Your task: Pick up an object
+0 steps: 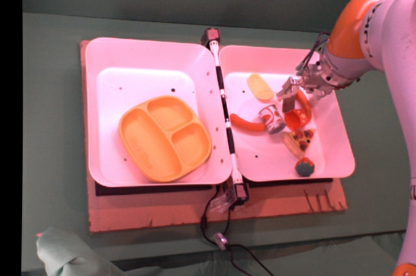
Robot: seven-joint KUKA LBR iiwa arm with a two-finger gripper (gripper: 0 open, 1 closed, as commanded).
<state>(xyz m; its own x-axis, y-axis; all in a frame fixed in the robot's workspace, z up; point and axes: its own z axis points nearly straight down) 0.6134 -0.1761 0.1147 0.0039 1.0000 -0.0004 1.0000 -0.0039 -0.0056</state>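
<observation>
Orange cup [298, 117]: tilted in the right bin [338, 138], mouth facing left-near.
Fingers [290, 94]: over the cup; their state couldn't be told.

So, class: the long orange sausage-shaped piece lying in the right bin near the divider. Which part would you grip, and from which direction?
Grip the orange piece across its narrow middle, coming straight down from above. It lies flat on the right bin floor, long and thin, so fingers closing across its width should fit. The small can crowds its right end, so the middle or left part looks safer.

Right bin [338, 138] crowded — open floor beside divided plate [166, 137]
</observation>
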